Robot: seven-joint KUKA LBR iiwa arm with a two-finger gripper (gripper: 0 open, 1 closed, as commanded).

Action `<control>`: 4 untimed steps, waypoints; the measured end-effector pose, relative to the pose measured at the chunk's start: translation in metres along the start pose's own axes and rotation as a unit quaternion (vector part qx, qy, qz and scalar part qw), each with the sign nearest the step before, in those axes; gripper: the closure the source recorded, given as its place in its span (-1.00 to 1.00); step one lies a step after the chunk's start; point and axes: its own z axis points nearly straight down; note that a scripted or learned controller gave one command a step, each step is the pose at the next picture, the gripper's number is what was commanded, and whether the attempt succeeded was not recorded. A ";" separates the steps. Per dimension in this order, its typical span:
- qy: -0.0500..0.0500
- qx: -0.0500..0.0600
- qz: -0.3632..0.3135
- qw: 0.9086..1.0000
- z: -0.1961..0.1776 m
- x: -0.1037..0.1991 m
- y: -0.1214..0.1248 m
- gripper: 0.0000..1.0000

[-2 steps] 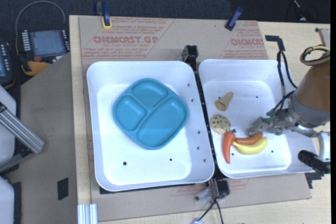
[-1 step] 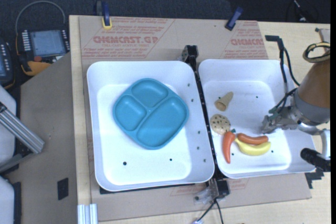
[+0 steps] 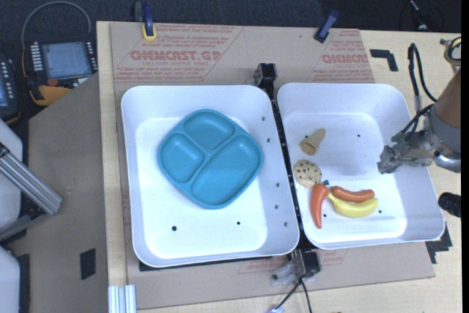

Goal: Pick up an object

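- Bins: two shallow white ones sit side by side on the table (image 3: 110, 157), the left bin (image 3: 143, 231) and the right bin (image 3: 366, 95), probably so that things can be lifted from one and dropped in the other.
- Plate: one blue divided plate (image 3: 211, 157) lies flat near the middle of the left bin, alone there, with three compartments.
- Small objects: five, all in the right bin, gathered toward its left and front part.
- Cone: one tan cone (image 3: 314, 141) lies on its side, apart from the rest.
- Cookie: one speckled round cookie (image 3: 307, 172) lies just below the cone.
- Carrot: one orange carrot (image 3: 317, 204) lies just beside the cookie, pointing toward the front wall.
- Sausage and banana: one sausage (image 3: 353, 194) rests against one yellow banana (image 3: 356, 207); such crowding would, I judge, make a clean pinch harder.
- Tool: the tool (image 3: 387, 161) hovers over the right bin's right side, near the sausage yet apart from it; nothing sits between its tips, and whether they are spread or pressed together I cannot tell.
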 end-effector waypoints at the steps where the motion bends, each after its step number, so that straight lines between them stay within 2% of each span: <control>1: 0.000 0.000 0.000 1.000 -0.058 0.009 0.000 1.00; 2: 0.000 -0.001 0.000 1.000 -0.111 0.009 0.002 1.00; 4: 0.003 0.005 0.000 1.000 -0.103 0.121 0.016 1.00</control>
